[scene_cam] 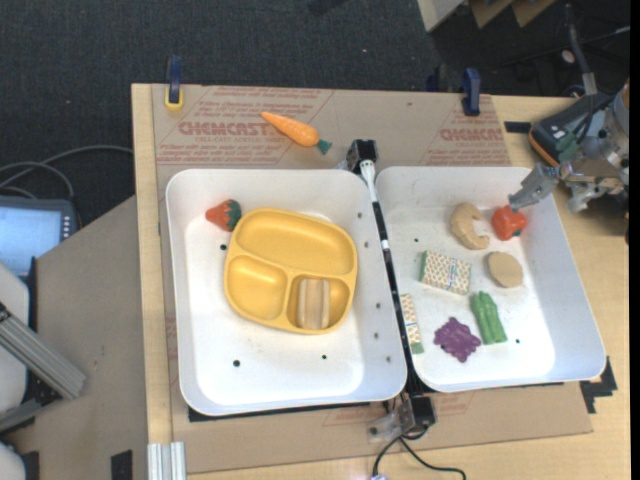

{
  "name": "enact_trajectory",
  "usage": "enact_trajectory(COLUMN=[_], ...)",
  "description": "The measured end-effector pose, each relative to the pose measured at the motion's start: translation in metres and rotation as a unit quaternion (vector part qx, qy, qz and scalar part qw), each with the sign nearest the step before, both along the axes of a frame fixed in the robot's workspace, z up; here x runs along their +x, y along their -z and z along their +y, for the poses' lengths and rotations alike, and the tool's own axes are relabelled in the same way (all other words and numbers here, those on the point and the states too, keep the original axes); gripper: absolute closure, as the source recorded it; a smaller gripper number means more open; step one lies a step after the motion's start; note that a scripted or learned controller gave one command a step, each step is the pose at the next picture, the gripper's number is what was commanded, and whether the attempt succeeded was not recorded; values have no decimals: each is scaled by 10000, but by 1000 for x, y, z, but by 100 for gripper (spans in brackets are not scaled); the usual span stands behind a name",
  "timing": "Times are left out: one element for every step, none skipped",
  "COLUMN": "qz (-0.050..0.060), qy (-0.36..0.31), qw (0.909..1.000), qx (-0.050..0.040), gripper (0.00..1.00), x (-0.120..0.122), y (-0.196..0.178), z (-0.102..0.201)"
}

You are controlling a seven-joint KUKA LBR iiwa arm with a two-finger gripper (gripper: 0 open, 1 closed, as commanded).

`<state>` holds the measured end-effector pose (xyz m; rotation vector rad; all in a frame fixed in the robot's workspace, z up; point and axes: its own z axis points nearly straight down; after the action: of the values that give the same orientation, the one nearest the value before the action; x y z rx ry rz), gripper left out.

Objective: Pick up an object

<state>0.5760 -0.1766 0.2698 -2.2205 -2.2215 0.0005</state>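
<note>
In right bin [570, 298], end effector [522, 200] touching red object [508, 223]; finger state unclear.

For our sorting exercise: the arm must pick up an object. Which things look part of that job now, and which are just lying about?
In the job, judged by nearness:
hand
red toy just beside it
right bin

Lying about:
carrot on the cardboard
strawberry
yellow tray
purple grapes
green vegetable

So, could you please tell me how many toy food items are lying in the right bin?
6: a tan piece and a red piece by the gripper, a cracker, a beige round, a green vegetable and purple grapes. None looks hidden.
</note>
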Motion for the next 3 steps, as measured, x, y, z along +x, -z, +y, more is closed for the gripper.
enact_trajectory(qz=[-50,31,-13], qy=[-3,7,16], qw=[10000,10000,10000], qx=[-19,20,-7], gripper=[0,0,100], x=[-13,-100,-97], y=[171,185,175], z=[7,46,44])
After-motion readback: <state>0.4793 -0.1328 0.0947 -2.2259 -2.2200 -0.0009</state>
